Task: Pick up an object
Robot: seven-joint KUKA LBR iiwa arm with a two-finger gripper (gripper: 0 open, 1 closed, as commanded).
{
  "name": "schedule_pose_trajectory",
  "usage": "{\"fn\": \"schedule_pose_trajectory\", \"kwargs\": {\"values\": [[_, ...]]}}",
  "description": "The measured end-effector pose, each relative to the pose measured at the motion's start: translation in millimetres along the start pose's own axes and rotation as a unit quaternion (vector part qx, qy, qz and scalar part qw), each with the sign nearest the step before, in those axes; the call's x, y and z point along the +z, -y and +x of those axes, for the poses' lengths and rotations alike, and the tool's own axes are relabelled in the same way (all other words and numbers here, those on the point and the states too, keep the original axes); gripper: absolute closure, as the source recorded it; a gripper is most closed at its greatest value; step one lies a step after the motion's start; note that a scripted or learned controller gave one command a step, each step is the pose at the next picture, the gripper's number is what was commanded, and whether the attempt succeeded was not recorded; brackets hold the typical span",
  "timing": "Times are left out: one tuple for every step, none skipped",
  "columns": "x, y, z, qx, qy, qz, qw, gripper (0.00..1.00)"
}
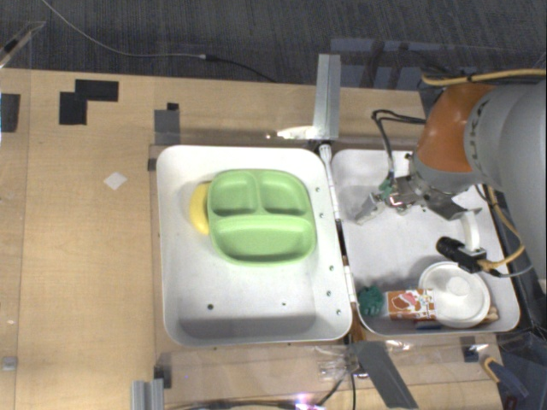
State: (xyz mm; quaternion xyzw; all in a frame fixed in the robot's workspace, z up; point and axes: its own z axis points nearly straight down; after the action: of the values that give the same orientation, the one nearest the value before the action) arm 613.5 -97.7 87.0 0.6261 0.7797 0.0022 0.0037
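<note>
Objects for picking, a white bowl (pixel 455 295), a small carton (pixel 412 304) and a green item (pixel 371 299), lie along the right bin's (pixel 376 254) near edge. I cannot tell the gripper's (pixel 389 196) state; I judge nothing lifted yet.

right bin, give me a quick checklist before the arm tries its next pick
1. Gripper is over the right white bin: ok.
2. Gripper is above a pickable thing: not ok; it hangs over bare bin floor near the back.
3. Targets in this bin: ok; white round bowl, small red and white carton, small dark green object sit along the front edge.
4. Targets spaced for a clean pick: not ok; carton touches bowl.
5. Gripper already holds something: cannot tell.
6. Green divided plastic tray and the yellow object under it stay in the left white bin, out of the path: ok.
</note>
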Motion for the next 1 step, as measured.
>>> {"fn": "schedule_pose_trajectory", "kwargs": {"values": [[0.5, -12.6, -2.5, -0.016, 0.0, 0.0, 0.9999, 0.0]]}}
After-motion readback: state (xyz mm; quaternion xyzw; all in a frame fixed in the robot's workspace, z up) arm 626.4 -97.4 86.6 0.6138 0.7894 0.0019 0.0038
